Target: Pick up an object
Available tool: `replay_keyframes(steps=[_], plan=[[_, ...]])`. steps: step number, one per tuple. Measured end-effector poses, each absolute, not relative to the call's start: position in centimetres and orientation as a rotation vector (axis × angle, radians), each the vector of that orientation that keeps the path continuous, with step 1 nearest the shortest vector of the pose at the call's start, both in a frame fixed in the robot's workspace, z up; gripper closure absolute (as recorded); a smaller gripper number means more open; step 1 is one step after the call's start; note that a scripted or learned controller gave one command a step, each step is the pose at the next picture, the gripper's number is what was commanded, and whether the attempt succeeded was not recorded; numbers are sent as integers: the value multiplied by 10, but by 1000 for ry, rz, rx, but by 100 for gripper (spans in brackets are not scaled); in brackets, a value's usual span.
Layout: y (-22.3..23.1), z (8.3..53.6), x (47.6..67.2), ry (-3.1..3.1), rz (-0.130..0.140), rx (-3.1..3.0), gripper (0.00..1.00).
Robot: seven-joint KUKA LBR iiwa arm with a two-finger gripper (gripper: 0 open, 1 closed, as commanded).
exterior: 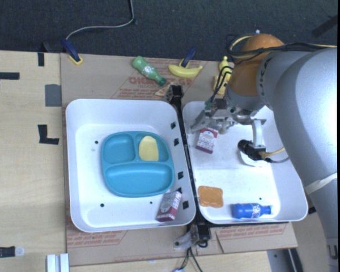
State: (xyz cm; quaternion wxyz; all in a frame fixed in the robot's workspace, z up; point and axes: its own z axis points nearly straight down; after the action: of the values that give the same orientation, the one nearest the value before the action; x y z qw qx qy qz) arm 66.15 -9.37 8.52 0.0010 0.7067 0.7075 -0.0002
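Looming in from the right, the grey arm (306, 112) fills most of that side, its orange band (250, 67) just above the wrist. Below and to the left of the gripper (211, 123) sit the two white bins: the left bin (79, 152) well off to its left, the right bin (283, 197) directly under it. In the left bin lies a blue divided plate (137, 164) with a yellow piece (149, 149) in one compartment, and a small dark packet (170, 205) leans near the bin's near corner.

The gripper hangs over the far left part of the right bin, and a small red-and-white packet (206, 140) sits just beneath its fingers; whether it is touching or gripped I cannot tell, nor can I say if the fingers are spread or closed. Nearer me than the tool lie an orange slab (210, 196) and a blue bottle (250, 210), both well apart from it.

If the packet is the target, I'd judge the step needs a straight descent centred on it, fingers straddling its narrow sides, keeping off the bin wall just to the left, then a slow lift.
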Motion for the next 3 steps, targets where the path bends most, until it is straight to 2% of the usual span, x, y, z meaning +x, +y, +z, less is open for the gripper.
replay_keyframes(steps=[1,2,3], plan=[[-94,85,669,2223,0,2219,0],[-102,86,651,2222,0,2218,0],[-97,85,667,2222,2,2219,0]])
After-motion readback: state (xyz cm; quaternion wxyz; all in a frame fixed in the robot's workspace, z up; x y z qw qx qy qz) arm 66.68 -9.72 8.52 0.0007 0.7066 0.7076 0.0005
